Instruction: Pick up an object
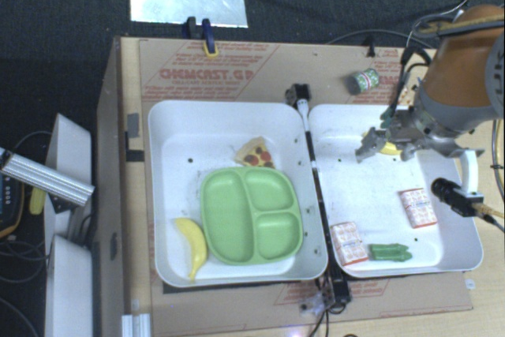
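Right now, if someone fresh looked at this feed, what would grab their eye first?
Probably the green divided plate filling much of the left bin, with a banana at its lower left and a pizza slice just above it. Next, the grey and orange arm reaching in from the right, its end effector low over the right bin, beside something small and yellow.
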Available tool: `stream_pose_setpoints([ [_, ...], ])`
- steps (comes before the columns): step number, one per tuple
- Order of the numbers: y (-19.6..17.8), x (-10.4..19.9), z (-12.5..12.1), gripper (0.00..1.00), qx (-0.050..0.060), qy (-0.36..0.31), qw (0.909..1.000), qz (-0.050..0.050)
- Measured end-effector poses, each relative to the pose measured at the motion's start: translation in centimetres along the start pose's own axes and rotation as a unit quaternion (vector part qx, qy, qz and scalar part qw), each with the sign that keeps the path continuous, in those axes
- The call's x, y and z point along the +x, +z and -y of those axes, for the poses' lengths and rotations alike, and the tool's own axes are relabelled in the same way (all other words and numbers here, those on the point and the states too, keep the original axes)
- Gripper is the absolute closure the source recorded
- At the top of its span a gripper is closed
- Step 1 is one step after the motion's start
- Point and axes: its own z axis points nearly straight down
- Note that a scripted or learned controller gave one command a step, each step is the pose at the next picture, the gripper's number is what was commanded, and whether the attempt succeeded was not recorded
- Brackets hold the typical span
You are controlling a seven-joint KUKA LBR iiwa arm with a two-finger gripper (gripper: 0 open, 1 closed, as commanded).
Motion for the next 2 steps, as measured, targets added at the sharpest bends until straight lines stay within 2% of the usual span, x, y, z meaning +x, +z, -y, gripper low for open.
stream_pose_setpoints([
  [1,0.6,-3.3,-6.0,0.0,-0.001,0.001,1.0,0.001],
  [2,11.2,-9.0,-10.4,0.0,0.001,0.001,1.0,0.0],
])
